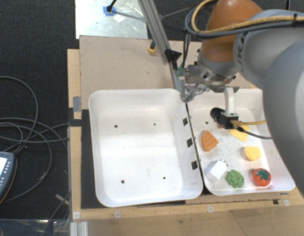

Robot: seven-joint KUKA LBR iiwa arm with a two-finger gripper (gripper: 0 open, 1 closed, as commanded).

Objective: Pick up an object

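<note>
1. Since the task asks for any one object, all six things in the right bin [229, 154] count: an orange piece [209, 140], a yellow wedge [238, 134], a yellow lump [252, 153], a white block [217, 170], a green ball [234, 178] and a red fruit [262, 177].
2. They lie loose and unstacked across the near half of that bin, so most have open floor around them. The white block and the green ball sit just beside each other, which I judge would make a clean grab of either harder.
3. The gripper [188, 93] hangs over the far corner of the right bin, by the wall it shares with the left bin [137, 146], well apart from every object. I cannot tell whether it is open or closed, and nothing is seen in its hold.
4. The orange piece is nearest to it, but it lies close to the shared wall and its black clips [188, 141]. That wall may crowd a grasp there.
5. A slanted metal pole [154, 23] passes just beside the gripper. Cables [24, 127] and a screen [0, 173] lie left of the bench, out of the way.
</note>
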